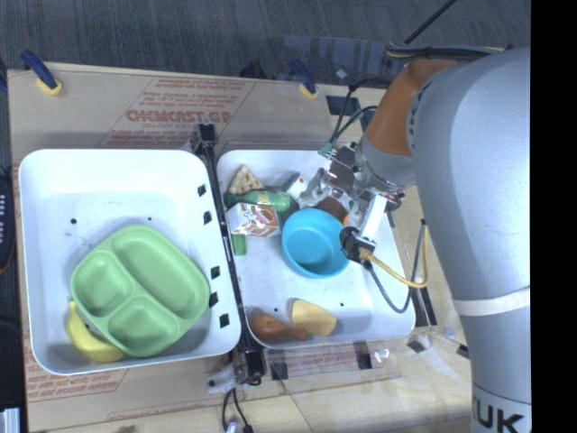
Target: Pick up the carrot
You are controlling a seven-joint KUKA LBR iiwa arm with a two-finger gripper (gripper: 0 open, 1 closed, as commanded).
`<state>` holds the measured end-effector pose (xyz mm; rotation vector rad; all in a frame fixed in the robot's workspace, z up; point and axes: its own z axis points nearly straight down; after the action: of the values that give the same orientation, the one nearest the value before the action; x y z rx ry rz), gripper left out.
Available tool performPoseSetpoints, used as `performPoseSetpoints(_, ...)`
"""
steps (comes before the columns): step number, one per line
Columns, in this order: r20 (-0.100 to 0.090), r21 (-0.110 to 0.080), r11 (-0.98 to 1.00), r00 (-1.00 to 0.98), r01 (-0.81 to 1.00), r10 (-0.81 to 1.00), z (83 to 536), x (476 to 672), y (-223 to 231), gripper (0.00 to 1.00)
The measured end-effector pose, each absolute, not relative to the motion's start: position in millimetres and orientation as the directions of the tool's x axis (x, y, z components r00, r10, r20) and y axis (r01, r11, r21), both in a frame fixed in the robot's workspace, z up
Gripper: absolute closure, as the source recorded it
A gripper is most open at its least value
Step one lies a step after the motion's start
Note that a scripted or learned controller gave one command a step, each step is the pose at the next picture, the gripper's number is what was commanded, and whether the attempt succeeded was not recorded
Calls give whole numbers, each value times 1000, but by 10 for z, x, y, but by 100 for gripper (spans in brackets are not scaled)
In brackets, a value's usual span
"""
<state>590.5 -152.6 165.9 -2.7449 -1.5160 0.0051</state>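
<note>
A brown board-topped bench (135, 106) carries two shallow white bins side by side, with dark floor beyond its far edge. The carrot (273, 327), as best it can be read, is the long orange-brown piece lying flat against the near wall of the right bin (388, 309), close to that bin's near left corner. It lies free, with nothing gripping it. Touching its right end is a pale yellow wedge (313, 316). Further back, near the bin's middle, sits a blue bowl (313, 240), upright with its mouth up. Left of the bowl lies a printed food packet (255, 219), with a green item (270, 200) just behind it and a tan triangular slice (242, 180) toward the far left corner.

The gripper (347, 197) hangs over the far right part of this bin, just behind and to the right of the bowl and well apart from the carrot. Whether it is spread or pressed together cannot be told. Something small, dark brown and orange (334, 209) shows beneath it at the bowl's rim, too hidden to name.

In the left bin (54, 179), a green divided plate (140, 287) rests tilted over a yellow object (86, 341).
</note>
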Motion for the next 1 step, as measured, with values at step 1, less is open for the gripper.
performPoseSetpoints(1,-2,-11,-271,271,963,963,1567,5507,-1900,0)
